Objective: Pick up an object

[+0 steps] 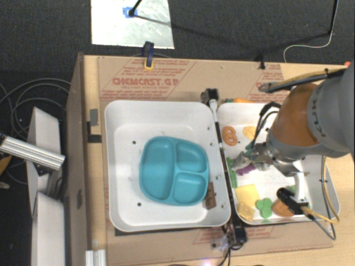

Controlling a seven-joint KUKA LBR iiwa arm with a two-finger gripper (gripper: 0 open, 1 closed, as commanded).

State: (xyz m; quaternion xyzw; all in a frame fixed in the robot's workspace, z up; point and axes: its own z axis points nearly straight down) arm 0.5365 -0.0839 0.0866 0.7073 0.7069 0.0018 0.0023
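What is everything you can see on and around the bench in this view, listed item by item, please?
Left bin: one, white, left half of the bench.
Divided plate: one, teal, three compartments, lying in the left bin.
Right bin: one, white, right of the left bin, partly under the arm.
Pretzel-shaped item: one, orange, upper left of the right bin.
Yellow block: one, pale yellow, lower part of the right bin.
Green item: one, green, near the right bin's front edge.
Brown item: one, dark brown, left bin's right edge.
Arm: one, grey with orange band, over the right bin.
Gripper: one, dark, low in the right bin.
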